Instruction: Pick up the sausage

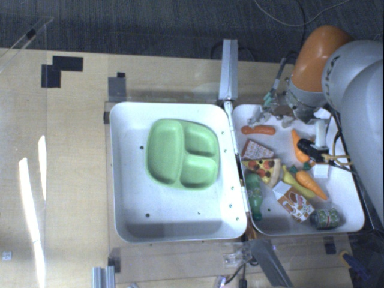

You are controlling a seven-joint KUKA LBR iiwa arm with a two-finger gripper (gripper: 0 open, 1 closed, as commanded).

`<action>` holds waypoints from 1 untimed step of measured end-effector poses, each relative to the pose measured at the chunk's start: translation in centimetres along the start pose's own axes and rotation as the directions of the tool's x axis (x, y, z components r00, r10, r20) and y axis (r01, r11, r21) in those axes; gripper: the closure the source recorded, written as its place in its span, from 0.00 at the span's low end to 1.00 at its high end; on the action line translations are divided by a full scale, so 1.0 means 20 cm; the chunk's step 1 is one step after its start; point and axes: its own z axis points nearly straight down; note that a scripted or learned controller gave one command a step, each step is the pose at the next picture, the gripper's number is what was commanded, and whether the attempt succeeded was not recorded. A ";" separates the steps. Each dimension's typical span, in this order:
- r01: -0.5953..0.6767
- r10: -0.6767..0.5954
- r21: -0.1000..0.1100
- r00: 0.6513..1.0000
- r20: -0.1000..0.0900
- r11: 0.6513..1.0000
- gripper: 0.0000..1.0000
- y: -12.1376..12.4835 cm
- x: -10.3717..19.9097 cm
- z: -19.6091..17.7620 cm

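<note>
Overall, the table (72, 161) is a pale wood surface carrying two shallow white bins side by side. The left bin (129, 215) holds a green three-compartment tray (182, 153), set slightly toward its far side. The right bin (354, 212) holds a cluster of toy food items. The arm (354, 83) enters from the right, its orange band (318, 56) above the wrist, and reaches over the far edge of the right bin.

The pincer (277, 108) sits at the far left corner of the right bin, just above the sausage (258, 129). Its opening cannot be determined from this angle, and nothing is visible between its tips.

The sausage lies flat near the far left of the right bin, lengthwise across the bin, close to the divider between the bins. Just nearer the camera lie a small printed packet (257, 150) and a pizza slice (264, 169). A carrot (312, 183) lies toward the right side, with a yellow banana-like piece (294, 179) beside it. A second printed packet (296, 204) and a dark rounded item (327, 218) lie at the near side. A green bottle-shaped item (254, 195) rests along the left wall.
</note>
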 end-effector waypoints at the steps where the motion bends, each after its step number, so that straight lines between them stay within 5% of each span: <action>1: 0.050 -0.050 0.004 0.999 -0.007 0.999 0.00 0.00 -0.02 0.00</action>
